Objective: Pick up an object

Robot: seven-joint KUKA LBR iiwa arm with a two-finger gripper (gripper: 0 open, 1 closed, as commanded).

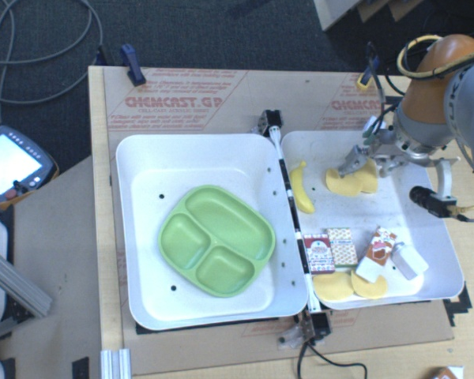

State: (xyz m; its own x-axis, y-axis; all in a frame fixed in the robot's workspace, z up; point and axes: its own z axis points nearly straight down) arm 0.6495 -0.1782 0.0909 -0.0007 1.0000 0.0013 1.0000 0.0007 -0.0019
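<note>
The gripper (362, 161) is down in the far part of the right bin (450, 253), right at the pale yellow flat piece (351, 181); its metal fingers are at that piece's far edge, and whether they are spread or closed cannot be told. Just left of the piece, a banana (301, 188) lies along the bin's left wall. Near the front of the same bin, two small cartons (330, 251) sit side by side with red and green printing too small to read, beside a red-and-white milk-style carton (381, 247), a white block (369, 271), a grey-white piece (408, 261) and two more yellow flat pieces (351, 285). The left bin (134, 164) holds a green divided plate (216, 240). The brown board (182, 101) under the bins bears red lettering reading roughly "CHEMCAST GP". A blue clamp (131, 63) grips its far left edge.
</note>
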